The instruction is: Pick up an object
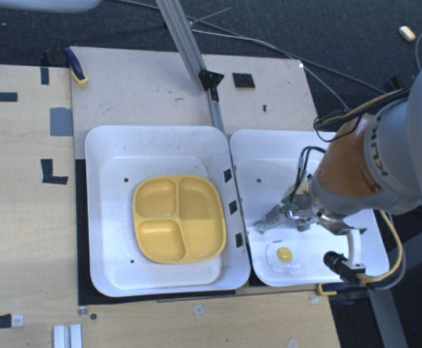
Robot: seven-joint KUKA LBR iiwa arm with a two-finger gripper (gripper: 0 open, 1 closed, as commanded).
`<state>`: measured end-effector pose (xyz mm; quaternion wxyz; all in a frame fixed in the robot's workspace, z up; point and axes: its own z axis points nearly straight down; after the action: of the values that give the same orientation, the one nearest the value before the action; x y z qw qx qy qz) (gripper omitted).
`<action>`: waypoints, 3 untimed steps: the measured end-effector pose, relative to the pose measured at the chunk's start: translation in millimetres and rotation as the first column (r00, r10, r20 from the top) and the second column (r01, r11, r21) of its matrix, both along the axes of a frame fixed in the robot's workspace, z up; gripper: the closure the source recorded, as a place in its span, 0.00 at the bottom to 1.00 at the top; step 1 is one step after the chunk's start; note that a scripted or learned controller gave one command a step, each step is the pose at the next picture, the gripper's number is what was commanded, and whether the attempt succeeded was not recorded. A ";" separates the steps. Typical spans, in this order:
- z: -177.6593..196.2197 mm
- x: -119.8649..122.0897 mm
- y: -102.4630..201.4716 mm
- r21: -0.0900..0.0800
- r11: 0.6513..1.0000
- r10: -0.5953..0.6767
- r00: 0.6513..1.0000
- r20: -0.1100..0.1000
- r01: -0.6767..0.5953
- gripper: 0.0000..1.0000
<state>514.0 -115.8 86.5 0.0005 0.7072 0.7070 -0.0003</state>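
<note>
1. Nearest to us, at the near edge of the right bin, we see a fried egg toy lying flat on the white floor, yellow yolk up, close to the bin's near wall.
2. Just beyond the egg, the gripper reaches in from the right and points left, low over the bin floor. It sits near the egg but apart from it, and we see nothing between its tips. We cannot tell how the pincer stands.
3. Behind the gripper, the arm's orange band and grey body cover the right part of that bin.
4. In the left bin, a yellow divided plate with three compartments rests flat, towards the near right of the bin floor.
5. Farther off, on the bench beyond the bins, a metal post slants up from between them, and a blue and yellow clamp sits at the far left corner.
</note>
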 end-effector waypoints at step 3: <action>114.1 -16.5 4.1 0.001 1.000 0.001 1.000 0.002 -0.001 1.00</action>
<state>497.5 -111.7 200.5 0.0011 0.7069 0.7073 0.0007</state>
